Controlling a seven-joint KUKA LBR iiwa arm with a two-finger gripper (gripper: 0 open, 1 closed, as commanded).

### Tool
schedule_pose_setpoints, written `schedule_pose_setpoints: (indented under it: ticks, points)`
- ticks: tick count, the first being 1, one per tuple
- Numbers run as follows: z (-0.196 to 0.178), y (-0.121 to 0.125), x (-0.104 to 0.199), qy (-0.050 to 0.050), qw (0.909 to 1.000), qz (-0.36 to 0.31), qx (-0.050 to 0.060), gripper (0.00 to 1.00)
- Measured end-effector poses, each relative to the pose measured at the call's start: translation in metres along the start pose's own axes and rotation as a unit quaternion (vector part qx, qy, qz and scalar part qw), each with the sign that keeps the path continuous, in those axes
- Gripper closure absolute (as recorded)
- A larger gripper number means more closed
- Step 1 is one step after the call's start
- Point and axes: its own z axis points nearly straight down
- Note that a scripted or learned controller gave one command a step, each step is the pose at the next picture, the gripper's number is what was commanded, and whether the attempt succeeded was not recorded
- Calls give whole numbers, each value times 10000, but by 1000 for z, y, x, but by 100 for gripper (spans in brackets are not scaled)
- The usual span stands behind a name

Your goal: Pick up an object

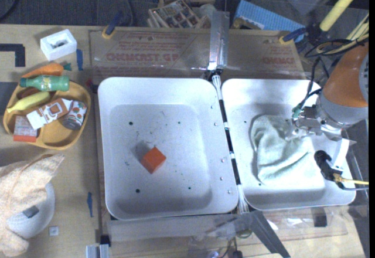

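Observation:
A small orange cube [154, 159] lies in the left bin [117, 98], a little left of its middle. A crumpled pale green cloth [275, 146] lies in the right bin [246, 95]. My gripper [300, 128] reaches in from the right, low over the cloth's right upper edge. The wrist and its cables hide the fingertips, which blend into the cloth.
A wooden bowl [58, 139] with toy food, including a green bottle and a banana, sits left of the bins. A white box [58, 44] stands at the back left. A pale cloth [26, 189] and a grey bowl lie at the front left.

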Motion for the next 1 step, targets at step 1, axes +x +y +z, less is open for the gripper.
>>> schedule_pose_setpoints:
  ticks: [1]
  points:
    - [0, 0, 0, 0, 10000, 0, 1, 0]
